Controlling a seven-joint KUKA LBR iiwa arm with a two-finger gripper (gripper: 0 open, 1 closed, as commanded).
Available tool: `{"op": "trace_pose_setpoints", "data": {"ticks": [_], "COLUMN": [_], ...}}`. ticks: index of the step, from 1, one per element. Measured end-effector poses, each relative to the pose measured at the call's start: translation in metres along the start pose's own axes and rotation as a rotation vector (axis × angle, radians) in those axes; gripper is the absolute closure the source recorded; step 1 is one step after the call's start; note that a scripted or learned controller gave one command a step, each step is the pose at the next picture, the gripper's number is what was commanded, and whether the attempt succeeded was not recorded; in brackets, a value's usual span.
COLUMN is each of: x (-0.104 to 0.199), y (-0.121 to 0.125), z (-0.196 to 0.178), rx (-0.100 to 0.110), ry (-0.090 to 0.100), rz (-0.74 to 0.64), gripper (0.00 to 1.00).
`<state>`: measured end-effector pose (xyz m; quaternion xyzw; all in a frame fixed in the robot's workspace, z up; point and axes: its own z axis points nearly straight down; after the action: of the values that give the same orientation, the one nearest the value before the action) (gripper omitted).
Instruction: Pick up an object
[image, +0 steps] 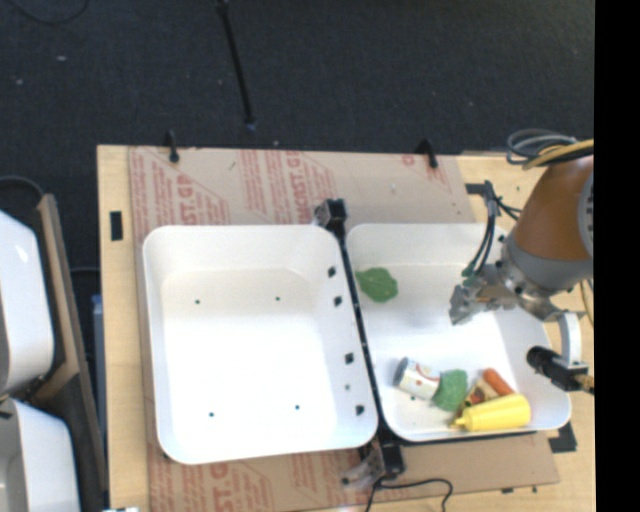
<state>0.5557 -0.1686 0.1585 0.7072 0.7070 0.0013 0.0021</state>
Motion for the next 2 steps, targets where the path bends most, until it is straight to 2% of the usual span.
{"op": "trace_pose_setpoints", "data": {"ticks": [2], "x": [0.003], "y": [-0.001], "z": [-0.114], "rx": [-0.001], "ry": [0.0], "rz": [0.0], "gripper": [1.0]}}
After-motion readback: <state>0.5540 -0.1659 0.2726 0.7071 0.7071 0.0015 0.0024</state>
